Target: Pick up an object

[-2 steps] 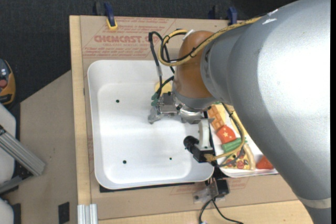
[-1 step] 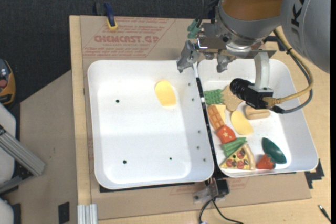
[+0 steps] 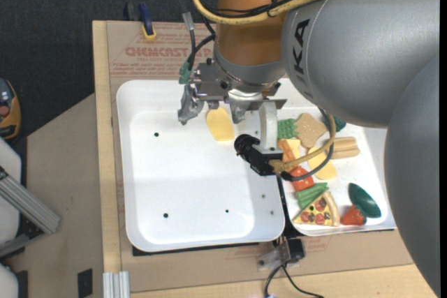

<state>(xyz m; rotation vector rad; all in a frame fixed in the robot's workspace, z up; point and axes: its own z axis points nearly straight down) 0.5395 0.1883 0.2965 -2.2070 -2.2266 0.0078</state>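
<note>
A brown board (image 3: 112, 150) printed with red letters is carrying two white bins over dark carpet (image 3: 49, 3), a blue clamp (image 3: 147, 19) gripping its far edge. The left bin (image 3: 181, 199) is holding a pale yellow toy piece (image 3: 221, 125) near its far right corner. The gripper (image 3: 209, 110) is hanging there with fingers spread, straddling that piece without pinching it. The right bin (image 3: 377, 220) is holding toy food: a pizza slice (image 3: 320, 209), green pepper (image 3: 364, 199), and a tree-shaped cookie (image 3: 309, 128).
</note>
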